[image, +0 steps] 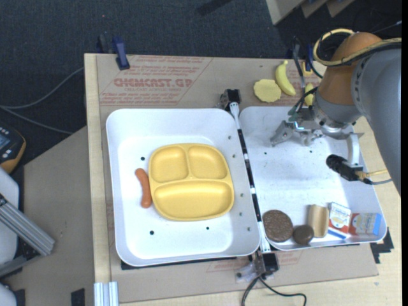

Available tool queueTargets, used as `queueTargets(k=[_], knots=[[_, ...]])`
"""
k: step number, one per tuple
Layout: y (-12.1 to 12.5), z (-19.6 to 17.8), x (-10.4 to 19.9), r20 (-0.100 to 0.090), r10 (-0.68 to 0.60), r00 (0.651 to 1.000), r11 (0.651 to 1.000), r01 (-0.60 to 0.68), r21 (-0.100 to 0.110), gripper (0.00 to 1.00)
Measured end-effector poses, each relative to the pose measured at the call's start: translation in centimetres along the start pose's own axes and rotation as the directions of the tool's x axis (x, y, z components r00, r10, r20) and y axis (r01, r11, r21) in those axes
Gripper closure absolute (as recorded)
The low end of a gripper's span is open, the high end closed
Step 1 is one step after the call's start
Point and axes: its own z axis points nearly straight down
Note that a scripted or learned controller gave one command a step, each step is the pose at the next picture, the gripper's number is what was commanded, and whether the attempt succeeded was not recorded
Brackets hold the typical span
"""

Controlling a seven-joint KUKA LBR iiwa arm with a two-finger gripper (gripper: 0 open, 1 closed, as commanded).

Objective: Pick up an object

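Brown cookie [277, 224] (round) lies in right bin [290, 171].

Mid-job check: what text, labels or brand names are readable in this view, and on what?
"CHEMCAST GP" in red, large line on the brown protective sheet behind the left bin.
Smaller red lines above and below it: too blurred to read.
Packet in the right bin, red and blue print: too small to read.

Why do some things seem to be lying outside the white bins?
Two do: a banana and a yellow slice lie on the bench beyond the right bin. In the left bin, a sausage lies beside the yellow divided plate, not on it.
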Motion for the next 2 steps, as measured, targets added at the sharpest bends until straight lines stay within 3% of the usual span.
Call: queueTargets(k=[1, 2], knots=[[2.5, 0.0, -3.5, 0.002, 0.006, 1.000, 1.000, -0.006, 0.002, 0.00], [-2.5, 0.0, -8.0, -0.005, 0.010, 1.000, 1.000, -0.010, 0.010, 0.00]])
